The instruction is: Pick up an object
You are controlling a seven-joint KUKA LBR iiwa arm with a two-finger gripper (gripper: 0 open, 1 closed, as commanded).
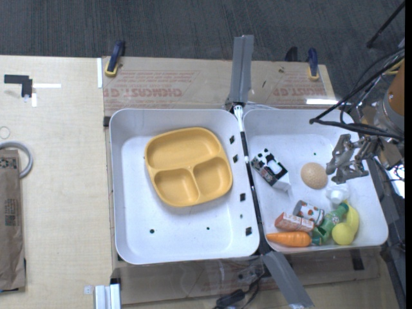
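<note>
Smooth tan egg (314, 176), rounded

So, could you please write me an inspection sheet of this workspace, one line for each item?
Surface: two white bins side by side, left bin and right bin, on a cardboard sheet.
Job's things: in the right bin an egg, carrot, lemon, a black-and-white toy, a small carton and green items.
Clutter: yellow divided plate in the left bin; paper bag at far left.
Grippers: gripper over the right bin, beside the egg, holding nothing visible.
Cables: black cables at the right.
Surroundings: dark carpet; blue clamps.
</note>
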